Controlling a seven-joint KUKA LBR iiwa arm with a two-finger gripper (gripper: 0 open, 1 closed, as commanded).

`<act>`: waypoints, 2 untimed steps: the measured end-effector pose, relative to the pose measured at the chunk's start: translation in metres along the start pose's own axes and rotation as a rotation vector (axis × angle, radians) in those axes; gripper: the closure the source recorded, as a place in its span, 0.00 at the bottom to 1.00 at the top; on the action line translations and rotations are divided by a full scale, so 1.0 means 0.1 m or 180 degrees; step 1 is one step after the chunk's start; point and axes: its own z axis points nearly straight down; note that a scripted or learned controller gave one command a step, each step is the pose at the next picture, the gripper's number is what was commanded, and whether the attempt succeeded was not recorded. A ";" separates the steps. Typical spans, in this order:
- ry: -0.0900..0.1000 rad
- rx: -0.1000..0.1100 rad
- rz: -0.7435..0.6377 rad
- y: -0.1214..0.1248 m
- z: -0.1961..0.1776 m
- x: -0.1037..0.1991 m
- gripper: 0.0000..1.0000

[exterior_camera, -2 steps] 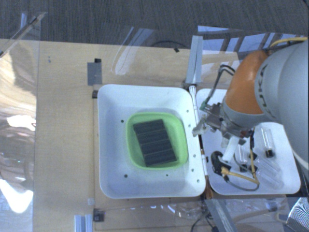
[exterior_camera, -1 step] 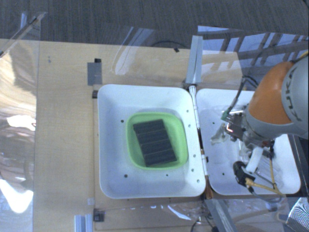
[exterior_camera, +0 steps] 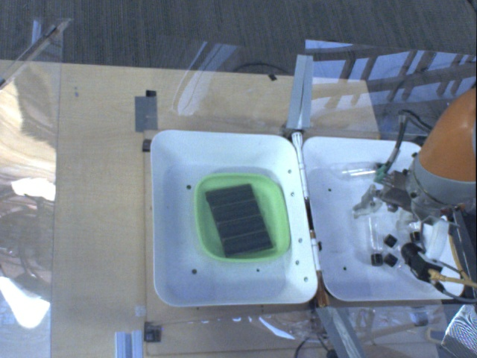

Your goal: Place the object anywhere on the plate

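Camera view: both bins lie side by side at mid-frame on a pale bench [exterior_camera: 97, 200].
Left bin [exterior_camera: 171, 274]: centre of the frame, white, holding the plate.
Plate [exterior_camera: 279, 215]: green, square with rounded corners, in the middle of the left bin.
Object [exterior_camera: 238, 220]: a dark ribbed slab, lying flat on the plate and turned a little off square; it sits well inside the plate's rim on every side.
Right bin [exterior_camera: 335, 274]: right of centre, touching the left bin along a shared edge; a few small dark bits lie near its lower right.
Arm [exterior_camera: 451, 144]: orange band at the right edge, reaching down over the right bin.
Gripper [exterior_camera: 387, 200]: low over the right bin, well apart from the plate; nothing shows between its fingers, and I cannot tell whether they are spread or closed amid the cables and glare.
Step in hand: judged from how things lie, the placing looks done, since the object rests on the plate with the gripper away from it.
Next move: likely only to lift the arm clear of the right bin without knocking either bin.
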 end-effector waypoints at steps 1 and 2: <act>-0.0001 0.0008 -0.0707 0.02 0.01 -0.37 0.00; -0.0002 -0.0002 -0.0657 1.36 0.07 -0.03 0.00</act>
